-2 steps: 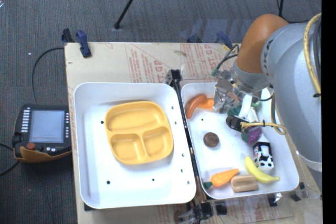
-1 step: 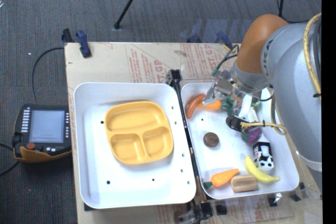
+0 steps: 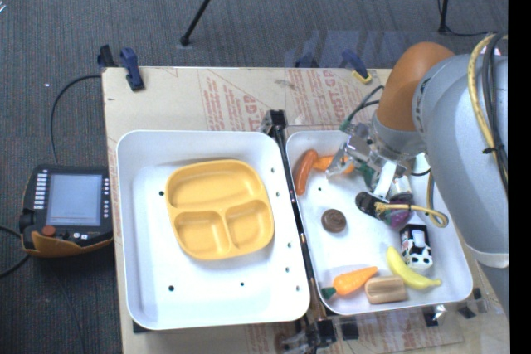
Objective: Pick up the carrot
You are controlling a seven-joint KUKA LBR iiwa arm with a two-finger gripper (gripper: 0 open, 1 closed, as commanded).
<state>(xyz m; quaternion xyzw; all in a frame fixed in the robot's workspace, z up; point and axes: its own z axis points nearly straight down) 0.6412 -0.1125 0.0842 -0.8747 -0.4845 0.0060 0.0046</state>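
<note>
Two white bins side by side on bench; left bin [image 3: 141, 294] bears yellow divided tray [image 3: 220, 207], bare floor all round it. Right bin [image 3: 319, 143] crowded: carrot [image 3: 357, 280] near front wall, just beside tan block [image 3: 386, 290] and banana [image 3: 411, 269]; brown disc [image 3: 334, 220] mid-floor with bare floor around; sausage [image 3: 304, 170] by left wall; eggplant [image 3: 383, 208] right of centre. Gripper [image 3: 344, 166] at bin's rear, well apart from carrot, near sausage; finger opening cannot be told, orange item close against it, grasp unclear

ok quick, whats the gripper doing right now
Gripper: low in the right bin, beside an orange piece; open or shut cannot be told.
</note>
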